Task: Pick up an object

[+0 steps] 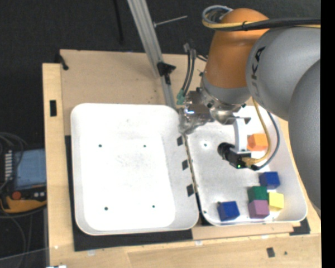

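Over the far left corner of the right bin (212,180), beside the seam with the left bin (123,161), hangs my claw (191,118); I cannot tell whether it is apart or together. Toward the bin's right side lie an orange block (257,142) and a blue block (269,179). Nearer the front, a green block (259,193), a yellow block (276,200) and a purple block (258,208) cluster together, with a second blue block (228,210) just beside them.

I count six blocks, right bin (209,166).
Orange one (257,142) at one o'clock; blue (269,179), green (258,193), yellow (276,200), purple (258,208) clustered at five; second blue (228,210) at seven.
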Controlling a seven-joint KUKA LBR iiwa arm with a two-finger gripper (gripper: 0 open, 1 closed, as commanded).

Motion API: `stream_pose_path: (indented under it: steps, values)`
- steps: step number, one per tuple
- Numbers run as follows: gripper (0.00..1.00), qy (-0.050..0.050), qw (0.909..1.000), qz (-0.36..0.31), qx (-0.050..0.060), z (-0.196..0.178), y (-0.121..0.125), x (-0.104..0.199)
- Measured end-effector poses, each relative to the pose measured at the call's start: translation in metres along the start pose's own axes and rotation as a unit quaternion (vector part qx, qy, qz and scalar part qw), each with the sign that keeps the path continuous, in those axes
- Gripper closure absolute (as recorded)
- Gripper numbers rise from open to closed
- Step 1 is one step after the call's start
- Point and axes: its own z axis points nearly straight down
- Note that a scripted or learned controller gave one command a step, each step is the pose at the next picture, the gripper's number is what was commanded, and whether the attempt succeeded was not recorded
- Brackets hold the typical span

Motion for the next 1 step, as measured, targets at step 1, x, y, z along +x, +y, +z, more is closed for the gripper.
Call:
stream_pose_path:
  steps: [1]
  values:
    - [1.00,0.000,1.0000,0.000,-0.001,0.0095,0.0030,0.0552]
